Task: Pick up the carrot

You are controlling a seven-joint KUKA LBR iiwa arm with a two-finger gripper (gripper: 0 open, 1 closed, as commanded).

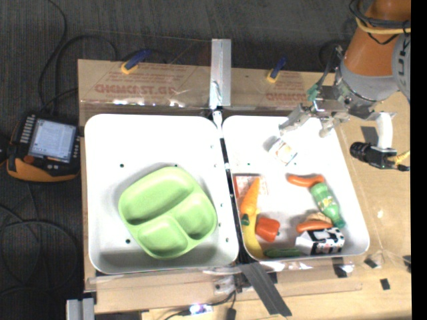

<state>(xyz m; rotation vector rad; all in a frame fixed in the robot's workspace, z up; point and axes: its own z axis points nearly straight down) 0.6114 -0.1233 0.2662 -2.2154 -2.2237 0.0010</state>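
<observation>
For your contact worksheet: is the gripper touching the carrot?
Apart. The camera view shows bare bin floor between the gripper and the carrot.

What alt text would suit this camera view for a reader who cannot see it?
The gripper hangs over the right bin's far end, apart from the carrot lying near the divider among other toy foods. A green divided plate sits in the left bin.

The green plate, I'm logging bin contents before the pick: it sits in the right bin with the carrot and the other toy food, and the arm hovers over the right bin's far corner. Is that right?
Not quite. The camera view shows the green plate alone in the left bin. The carrot and the other toy food lie in the right bin, and the gripper does hover over that bin's far corner.
</observation>
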